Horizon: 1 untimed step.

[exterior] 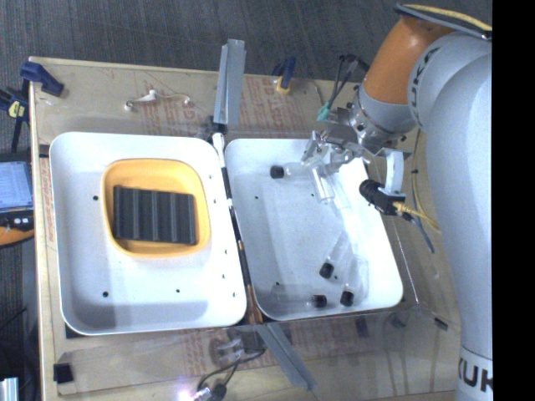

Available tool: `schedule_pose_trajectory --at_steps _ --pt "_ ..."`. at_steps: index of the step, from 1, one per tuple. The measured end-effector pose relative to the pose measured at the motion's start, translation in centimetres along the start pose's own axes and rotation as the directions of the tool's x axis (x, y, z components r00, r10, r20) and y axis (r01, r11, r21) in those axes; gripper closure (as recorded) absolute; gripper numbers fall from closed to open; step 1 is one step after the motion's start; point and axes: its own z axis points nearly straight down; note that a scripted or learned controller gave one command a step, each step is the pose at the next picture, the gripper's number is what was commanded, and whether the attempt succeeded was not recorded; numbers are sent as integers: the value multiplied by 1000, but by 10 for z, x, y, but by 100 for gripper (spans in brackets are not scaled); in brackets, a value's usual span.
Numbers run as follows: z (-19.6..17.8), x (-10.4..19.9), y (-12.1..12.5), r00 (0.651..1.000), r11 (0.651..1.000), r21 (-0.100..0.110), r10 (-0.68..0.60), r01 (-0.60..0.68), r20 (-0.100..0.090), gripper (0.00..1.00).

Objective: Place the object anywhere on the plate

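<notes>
You are looking down on a wooden desk [109,86]. At its far left corner a blue clamp [38,75] is gripping the edge.

Next, the left white bin [75,249] is sitting on the desk. It is holding a yellow plate [155,170] with rounded corners. A dark grey block [156,215] with ridges is lying flat on the plate, right in the middle. The yellow rim is showing all around it. So the task's thing is resting on the plate in the left bin, well apart from the arm.

Between the two bins, a grey metal bar [227,82] is sticking up from the far edge of the desk.

Then the right white bin [267,224] is sitting just beside the left one. One small black piece [276,172] is lying near the far side of that bin. Three more small black pieces are lying near the front: one [326,269] a little farther back, and two [318,301] [346,297] close to the front wall. Some see-through bits are lying near them, but they are too faint for you to tell what they are.

On the right, the big grey arm [451,140] is reaching in, and its orange band [397,53] is showing above the wrist. The jaws are hanging over the far right part of the right bin. You cannot tell if the jaws are open or closed.
</notes>
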Motion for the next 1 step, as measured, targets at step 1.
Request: schedule_pose_trajectory --at_steps 1 --pt "16 21 -33 960 960 0 -281 281 2 100"
